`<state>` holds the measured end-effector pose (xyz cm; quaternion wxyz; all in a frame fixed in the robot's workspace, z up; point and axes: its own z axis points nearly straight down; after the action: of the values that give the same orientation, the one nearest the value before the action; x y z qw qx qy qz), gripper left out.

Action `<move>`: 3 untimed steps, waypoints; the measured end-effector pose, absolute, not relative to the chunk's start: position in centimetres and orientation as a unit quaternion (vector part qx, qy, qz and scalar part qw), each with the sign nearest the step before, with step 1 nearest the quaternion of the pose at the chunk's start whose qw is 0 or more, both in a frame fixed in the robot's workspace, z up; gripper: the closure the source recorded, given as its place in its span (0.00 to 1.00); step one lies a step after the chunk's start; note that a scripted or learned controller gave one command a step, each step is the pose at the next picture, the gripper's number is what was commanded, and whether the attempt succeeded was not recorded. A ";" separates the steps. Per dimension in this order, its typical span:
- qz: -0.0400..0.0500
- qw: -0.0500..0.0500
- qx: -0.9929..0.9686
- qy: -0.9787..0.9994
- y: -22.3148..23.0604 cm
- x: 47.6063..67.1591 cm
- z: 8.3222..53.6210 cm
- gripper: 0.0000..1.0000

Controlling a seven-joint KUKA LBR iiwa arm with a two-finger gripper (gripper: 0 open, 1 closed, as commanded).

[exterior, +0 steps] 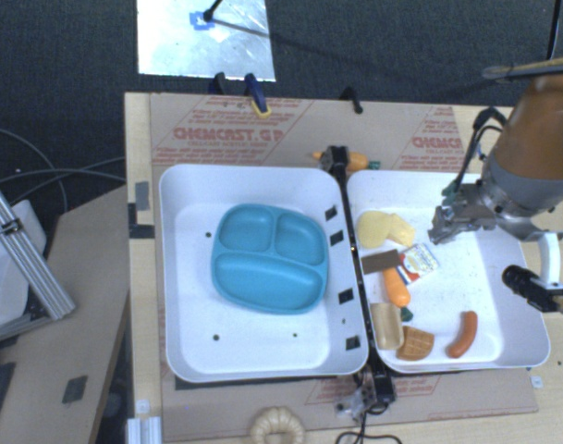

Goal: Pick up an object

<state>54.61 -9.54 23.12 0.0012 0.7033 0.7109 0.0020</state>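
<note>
The right bin (503,276) holds several toy foods: a pale yellow piece (385,228), a brown bar (381,262), an orange carrot (397,288), a small clear packet (420,260), a tan block (385,324), a waffle piece (415,343) and an orange-red sausage (462,333). My gripper (445,225) hangs over the right bin's upper middle, just right of the yellow piece and above the packet. I see nothing held between its fingers.
The left bin (189,340) holds a blue divided plate (269,257). A black divider with clips (350,266) runs between the bins. A black part of the arm (531,288) juts over the right bin's right side. A ring-shaped toy (278,425) lies below the bins.
</note>
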 end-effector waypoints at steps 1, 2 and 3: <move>0.002 0.001 0.703 0.711 -4.6 57.6 22.1 1.00; 0.002 0.001 0.704 0.710 -0.4 59.8 23.0 1.00; 0.001 0.001 0.705 0.710 2.6 59.9 23.2 1.00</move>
<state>59.94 2.64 23.17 0.0006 0.7045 0.7097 0.0015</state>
